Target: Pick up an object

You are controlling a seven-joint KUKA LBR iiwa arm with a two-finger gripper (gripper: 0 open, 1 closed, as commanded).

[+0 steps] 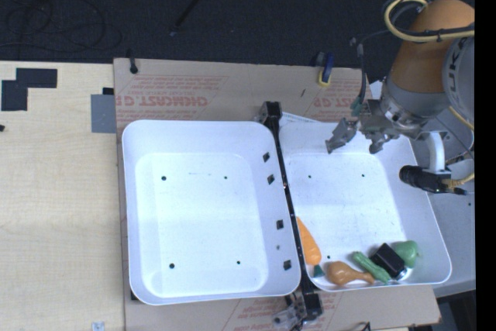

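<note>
Took the black divider strip [280,190] between the two bins as reference for all positions. Noted pale wooden bench top [54,205] well to the left of the strip. Found a brown printed cardboard sheet [194,93] beneath the bins, extending beyond the strip's far end. Recorded a shallow white plastic left bin [132,167] touching the strip on its left side.

Observed a tapered orange carrot-shaped item [308,240] just right of the strip, near its near end, lying almost parallel to it. Logged a tan gourd-shaped item [346,272] further right of the strip, at its near end. Next right, found a long green pod-shaped item [370,266], touching or overlapped by a black rectangular block [387,260]. Saw a rounded green item [404,250] just beyond the block, furthest of the group from the strip. Confirmed all five inside the shallow white plastic right bin [434,229], which bordered the strip on its right.

Located the grey two-finger gripper [358,142] right of the strip, level with its far end and well apart from the group. Saw fingers spread wide, nothing between them. Traced the grey arm with orange band [434,27] further right.
</note>
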